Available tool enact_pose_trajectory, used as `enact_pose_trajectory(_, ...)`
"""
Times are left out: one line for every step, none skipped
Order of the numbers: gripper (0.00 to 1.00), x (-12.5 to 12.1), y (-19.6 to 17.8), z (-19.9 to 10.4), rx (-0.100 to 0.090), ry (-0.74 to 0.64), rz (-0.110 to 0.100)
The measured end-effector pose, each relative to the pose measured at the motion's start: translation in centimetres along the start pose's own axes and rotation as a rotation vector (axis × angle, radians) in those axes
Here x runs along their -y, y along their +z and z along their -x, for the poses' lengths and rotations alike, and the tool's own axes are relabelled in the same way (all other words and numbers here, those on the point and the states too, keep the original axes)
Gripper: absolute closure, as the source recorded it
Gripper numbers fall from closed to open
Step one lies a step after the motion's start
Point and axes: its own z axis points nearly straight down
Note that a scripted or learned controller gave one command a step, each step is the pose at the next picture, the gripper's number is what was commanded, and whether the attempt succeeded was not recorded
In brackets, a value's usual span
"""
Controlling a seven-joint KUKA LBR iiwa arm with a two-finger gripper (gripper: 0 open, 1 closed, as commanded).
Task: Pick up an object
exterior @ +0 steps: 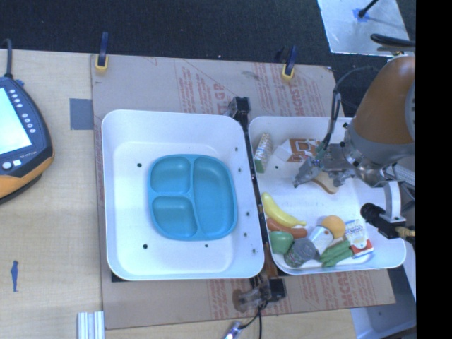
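Brown cardboard sheet (212,83) clamped over pale wooden bench (49,246), dark floor (176,9) behind, hand (319,169) grip unclear.

Blue divided plate (192,196) lies in left bin (120,136); toy food crowds right bin (272,129).

Two smooth white plastic bins (113,189) sit on a matt brown cardboard sheet (205,83) printed in red, itself laid over a pale wood-grain surface (49,246). A blue divided plate (192,196) of satin-smooth plastic lies in the left bin. In the right bin, a glossy yellow plastic banana (281,213) lies beside a dark metal gripper (318,169).
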Motion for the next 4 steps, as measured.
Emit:
enact_pose_trajectory(0.00,-7.0,-0.3,1.5,-0.001,0.001,0.002)
enact_pose_trajectory(1.00,-7.0,-1.3,1.5,-0.001,-0.001,0.001)
enact_pose_trajectory(1.00,-5.7,-1.9,5.2,-0.001,0.002,0.001)
enact_pose_trajectory(1.00,-10.2,-5.2,0.9,-0.001,0.001,0.002)
